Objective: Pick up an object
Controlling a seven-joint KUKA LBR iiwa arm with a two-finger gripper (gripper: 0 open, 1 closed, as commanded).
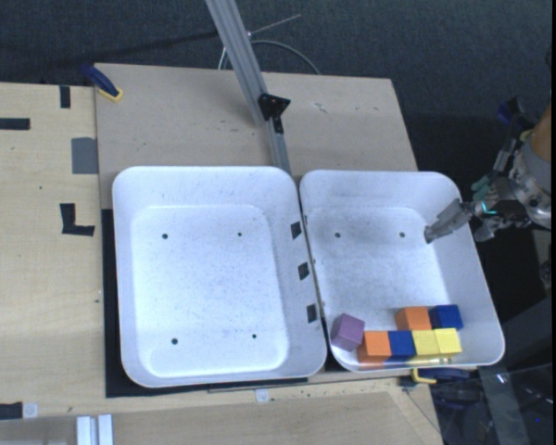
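Several small blocks lie clustered in the front right corner of the right bin (380, 178): a purple block (348, 330), an orange block (377, 343), a blue block (401, 343), two yellow blocks (436, 342), and behind them another orange block (412, 319) and a blue block (446, 317). My gripper (457, 230) hangs over the bin's right rim, well behind the blocks and above them. It looks open, with nothing between its fingers. One grey finger (442, 222) points down and to the left, into the bin.
The left bin (204, 176) sits beside the right one, their walls touching. A slanted metal pole (236, 35) with a black clip (273, 108) runs from the top down to where the bins meet. A blue and yellow tool (103, 81) lies at the bench's back left.
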